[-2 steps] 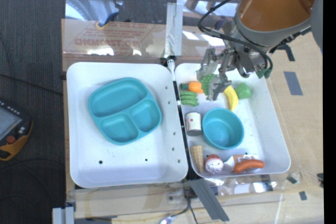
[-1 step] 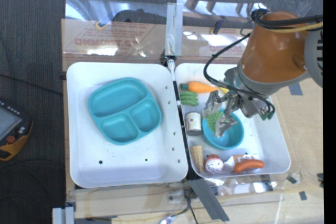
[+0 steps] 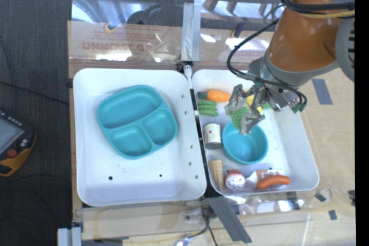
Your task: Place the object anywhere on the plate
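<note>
Reaching in from the right, the grey arm [image 3: 308, 31] with its orange band hangs over the right bin [image 3: 300, 150]. Beside it, the left bin [image 3: 86, 141] holds a teal divided plate [image 3: 136, 120] with three compartments, lying flat and well apart from the toys. The gripper [image 3: 247, 112] sits low over the right bin, just above the far rim of a small teal bowl [image 3: 245, 145]; whether it is spread or closed on anything cannot be told, since its tip blends with a green leafy toy [image 3: 237, 116] at the bowl's edge. A toy carrot [image 3: 218, 95] lies near the bin's far left corner, with a green vegetable piece [image 3: 207, 107] just below it. A small white can [image 3: 212, 135] stands left of the bowl. Along the near wall lie an ice-cream cone [image 3: 215, 169], a white and red ball-like toy [image 3: 234, 181] and a red sausage [image 3: 273, 182].
</note>
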Controlling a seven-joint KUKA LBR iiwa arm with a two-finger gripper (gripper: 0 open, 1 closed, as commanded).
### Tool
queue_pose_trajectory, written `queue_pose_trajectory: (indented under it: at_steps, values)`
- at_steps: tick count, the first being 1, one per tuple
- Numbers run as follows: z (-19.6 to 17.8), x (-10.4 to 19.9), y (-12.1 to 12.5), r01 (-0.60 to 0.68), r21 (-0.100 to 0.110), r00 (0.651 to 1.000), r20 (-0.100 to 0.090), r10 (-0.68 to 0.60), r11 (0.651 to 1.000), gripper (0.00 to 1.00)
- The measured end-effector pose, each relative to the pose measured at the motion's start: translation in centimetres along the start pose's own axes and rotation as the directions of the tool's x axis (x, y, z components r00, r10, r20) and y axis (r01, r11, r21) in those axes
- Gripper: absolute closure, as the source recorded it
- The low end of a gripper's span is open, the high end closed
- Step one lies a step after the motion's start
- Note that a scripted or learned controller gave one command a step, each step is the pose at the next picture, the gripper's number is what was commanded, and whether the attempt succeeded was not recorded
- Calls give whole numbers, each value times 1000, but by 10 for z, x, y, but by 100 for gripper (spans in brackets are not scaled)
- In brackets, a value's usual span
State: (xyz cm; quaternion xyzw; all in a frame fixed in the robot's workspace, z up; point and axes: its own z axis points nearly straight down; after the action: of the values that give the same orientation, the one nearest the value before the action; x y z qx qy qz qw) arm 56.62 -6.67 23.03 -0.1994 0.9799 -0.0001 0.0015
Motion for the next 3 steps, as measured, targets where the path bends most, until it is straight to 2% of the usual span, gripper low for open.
queue_pose_trajectory:
  at_steps: [1, 2, 3]
  values:
    - [1, 64, -15, 192, -1, 981, -1, -192, 981, 100]
    - [-74, 38, 21, 379, -1, 925, 3, -379, 925, 100]
    - [24, 66, 15, 668, -4, 744, 0, -668, 744, 100]
